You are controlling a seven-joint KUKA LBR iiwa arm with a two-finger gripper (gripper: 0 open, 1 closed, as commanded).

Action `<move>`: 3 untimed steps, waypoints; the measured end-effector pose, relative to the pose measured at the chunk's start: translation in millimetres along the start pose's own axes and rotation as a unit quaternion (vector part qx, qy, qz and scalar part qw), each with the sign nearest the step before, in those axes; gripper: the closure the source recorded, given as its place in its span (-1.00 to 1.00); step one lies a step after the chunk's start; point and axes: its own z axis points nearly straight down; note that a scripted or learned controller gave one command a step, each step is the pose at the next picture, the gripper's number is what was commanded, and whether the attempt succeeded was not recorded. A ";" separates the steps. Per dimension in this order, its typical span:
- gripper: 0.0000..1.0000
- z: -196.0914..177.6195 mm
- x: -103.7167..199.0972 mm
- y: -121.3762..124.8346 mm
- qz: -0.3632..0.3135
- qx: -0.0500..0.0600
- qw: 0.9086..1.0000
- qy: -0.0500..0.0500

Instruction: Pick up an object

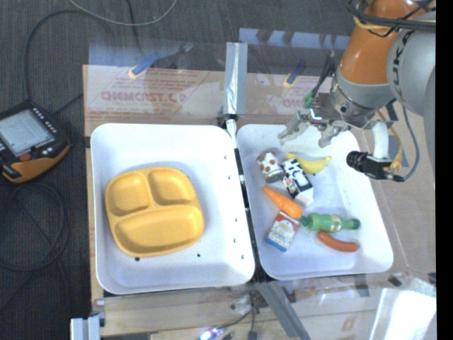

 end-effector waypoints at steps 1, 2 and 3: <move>-1.00 127.9 -5.3 -23.8 -0.030 -0.002 1.000 0.000; 1.00 119.0 -5.4 -23.6 -0.030 -0.002 1.000 0.000; 1.00 26.2 42.2 0.2 -0.038 -0.001 0.999 0.000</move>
